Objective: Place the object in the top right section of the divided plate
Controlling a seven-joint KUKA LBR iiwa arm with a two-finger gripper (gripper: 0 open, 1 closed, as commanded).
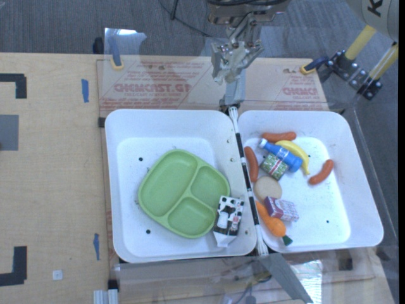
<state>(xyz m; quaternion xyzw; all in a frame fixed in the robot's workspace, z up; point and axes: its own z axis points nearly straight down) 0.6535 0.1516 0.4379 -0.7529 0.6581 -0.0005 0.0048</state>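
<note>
The gripper (233, 59) hangs above the bins' far edge — I cannot tell its grip. A black-and-white carton (229, 216) lies beside the green divided plate (183, 192) — touching its right rim.

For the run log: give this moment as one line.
gripper: above bins' far edge | green divided plate: left bin | black-and-white carton: beside plate

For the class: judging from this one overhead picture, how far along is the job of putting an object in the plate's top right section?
Nothing looks done: the green divided plate has nothing in its sections. The gripper hangs above the bins' far edge. A black-and-white carton lies beside the plate; the other items sit in the right bin. Picking and placing remain.
</note>
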